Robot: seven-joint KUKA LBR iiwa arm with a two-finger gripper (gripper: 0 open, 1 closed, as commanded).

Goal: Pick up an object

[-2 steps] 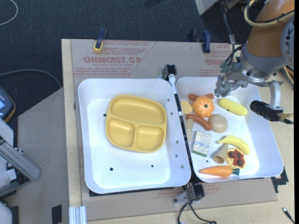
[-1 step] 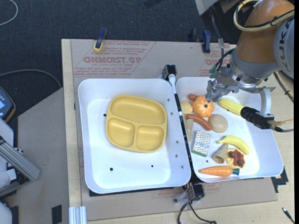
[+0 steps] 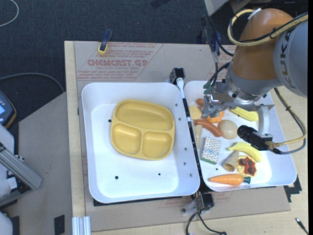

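Observation:
My gripper (image 3: 213, 107) hangs low over the upper left part of the right bin (image 3: 283, 173), above an orange piece (image 3: 215, 116) and a red sausage-like piece (image 3: 209, 127). A beige egg-like ball (image 3: 227, 129) lies just right of the sausage. Further in the bin lie two yellow bananas (image 3: 247, 149) (image 3: 244, 114), a carrot (image 3: 226, 179), a patterned white packet (image 3: 211, 149) and a slice with red topping (image 3: 246, 164). The wrist hides whatever lies straight under the gripper.
The left bin (image 3: 95, 146) holds a yellow three-compartment plate (image 3: 143, 129). A black rail (image 3: 188, 126) with clamps runs between the bins. The arm's orange band and grey body (image 3: 261, 43) cover the right bin's far corner. Cables trail at the right.

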